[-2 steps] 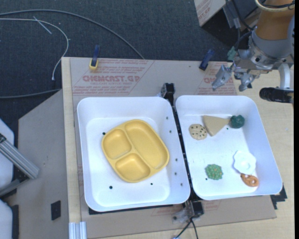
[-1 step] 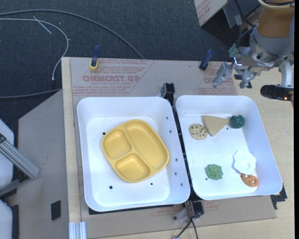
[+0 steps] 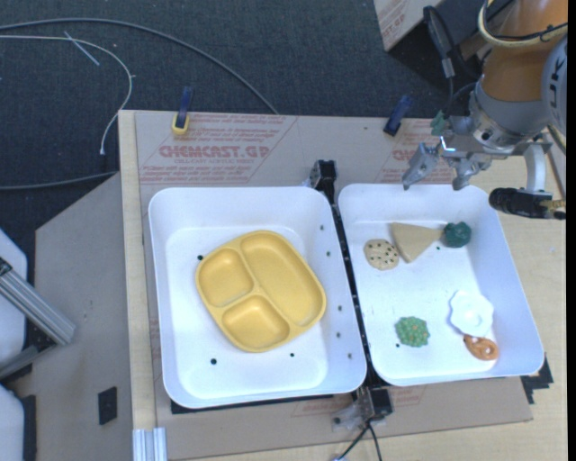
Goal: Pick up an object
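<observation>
Now gripper [image 3: 438, 174] spread, empty, above right bin's [image 3: 520, 297] far rim; cheese wedge [image 3: 415, 240] below it.

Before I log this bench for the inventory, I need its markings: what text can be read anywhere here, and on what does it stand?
"CHEMCAST GP": red print on the board's protective paper, behind the left bin.
More red print behind the right bin: too blurred and cut off to read.
Red print on the cardboard box at the top: too small to read.
</observation>
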